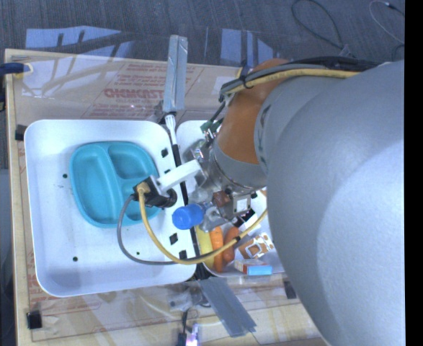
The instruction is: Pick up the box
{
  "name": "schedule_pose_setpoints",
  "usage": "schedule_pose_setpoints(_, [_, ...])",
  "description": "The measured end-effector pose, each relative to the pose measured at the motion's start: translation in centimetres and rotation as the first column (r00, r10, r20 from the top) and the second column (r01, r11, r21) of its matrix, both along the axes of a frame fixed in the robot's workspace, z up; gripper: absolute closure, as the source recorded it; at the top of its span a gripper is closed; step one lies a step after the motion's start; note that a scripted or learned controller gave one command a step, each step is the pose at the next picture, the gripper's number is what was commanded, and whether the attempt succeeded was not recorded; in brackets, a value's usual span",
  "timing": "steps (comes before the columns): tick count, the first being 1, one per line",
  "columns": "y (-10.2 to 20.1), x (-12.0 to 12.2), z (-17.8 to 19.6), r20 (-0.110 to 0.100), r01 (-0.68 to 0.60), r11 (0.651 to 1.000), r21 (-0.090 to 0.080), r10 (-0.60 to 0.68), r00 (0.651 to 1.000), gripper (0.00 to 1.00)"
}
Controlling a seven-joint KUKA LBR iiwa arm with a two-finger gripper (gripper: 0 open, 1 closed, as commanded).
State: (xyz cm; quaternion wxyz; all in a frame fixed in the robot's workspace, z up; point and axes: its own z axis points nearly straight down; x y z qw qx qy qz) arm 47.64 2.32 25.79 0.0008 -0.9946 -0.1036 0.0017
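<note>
The large grey robot arm with an orange band above its wrist (305,157) reaches in from the right and covers most of the right-hand shallow white plastic bin (186,137), so just a strip of that bin's left rim and a crowded lower corner show. The two-finger gripper (218,197) sits low over that right-hand bin, close to the divider between the two bins, and whether its fingers are spread or pressed together cannot be told, since the wrist hardware hides them. A yellow cable (148,229) and a dark hose loop out from the wrist across the edge of the left-hand shallow white plastic bin (49,207). In that left bin lies a turquoise divided plastic tray (110,182), well apart from the gripper. Just below the wrist, in the right bin, a round blue cap-like object (188,217) lies beside an orange carrot-shaped item (222,247). Near them, at the lower corner of the right bin, lies the small box with orange and white print (256,247), next to a small flat pack with a light blue end (258,269). The box rests in the bin, not between the fingers. Both bins stand on the pale brown worktop (125,85).
</note>
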Motion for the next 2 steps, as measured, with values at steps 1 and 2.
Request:
schedule_pose_setpoints(1, [-2.0, -0.1, -1.7, -0.005, -0.001, 1.0, 0.002, 0.001, 1.0, 1.0])
schedule_pose_setpoints(2, [0.9, -0.1, -1.8, -0.005, -0.013, 1.0, 0.002, 0.013, 1.0, 1.0])
